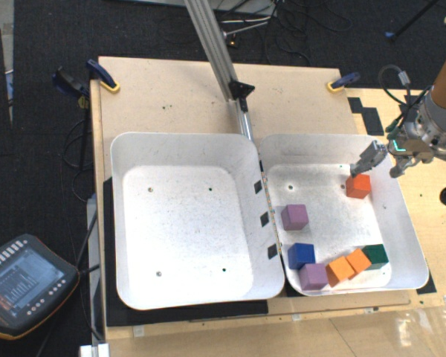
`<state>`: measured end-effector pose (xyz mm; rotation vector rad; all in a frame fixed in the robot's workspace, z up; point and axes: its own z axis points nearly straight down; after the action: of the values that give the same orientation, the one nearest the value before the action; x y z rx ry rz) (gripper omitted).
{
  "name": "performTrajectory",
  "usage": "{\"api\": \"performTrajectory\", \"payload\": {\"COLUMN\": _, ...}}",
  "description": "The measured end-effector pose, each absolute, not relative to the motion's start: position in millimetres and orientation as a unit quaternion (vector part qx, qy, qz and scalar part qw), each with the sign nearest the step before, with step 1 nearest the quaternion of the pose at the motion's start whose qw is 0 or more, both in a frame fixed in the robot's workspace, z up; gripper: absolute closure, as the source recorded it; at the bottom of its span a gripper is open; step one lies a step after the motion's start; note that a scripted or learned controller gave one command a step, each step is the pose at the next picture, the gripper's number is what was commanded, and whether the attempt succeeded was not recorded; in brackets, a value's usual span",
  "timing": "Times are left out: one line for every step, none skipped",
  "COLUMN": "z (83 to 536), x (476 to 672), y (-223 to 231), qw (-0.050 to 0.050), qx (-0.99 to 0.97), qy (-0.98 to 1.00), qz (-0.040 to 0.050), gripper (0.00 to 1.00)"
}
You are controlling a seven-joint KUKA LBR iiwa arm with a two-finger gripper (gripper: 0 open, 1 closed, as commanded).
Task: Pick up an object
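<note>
My hand [380, 163] hung open and empty beside the orange cube [358, 186] in the right bin [401, 222]; I judged centering and descent came next.

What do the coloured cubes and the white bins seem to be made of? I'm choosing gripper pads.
The cubes, such as the orange cube and blue cube, look like painted wood or plastic: flat matte colour, crisp edges. The right bin and left bin look like moulded plastic: smooth, rounded corners, speckled.
</note>
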<state>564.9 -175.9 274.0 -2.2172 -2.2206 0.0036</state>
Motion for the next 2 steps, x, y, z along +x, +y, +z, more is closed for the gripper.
{"api": "performTrajectory", "payload": {"z": 276.4, "x": 565.7, "y": -175.8, "qw": 0.000, "qx": -0.706, "qy": -0.708, "qz": 0.0001, "gripper": 0.00}}
{"api": "performTrajectory", "payload": {"z": 223.0, "x": 565.5, "y": -185.9, "qw": 0.002, "qx": -0.708, "qy": -0.706, "qz": 0.0018, "gripper": 0.00}}
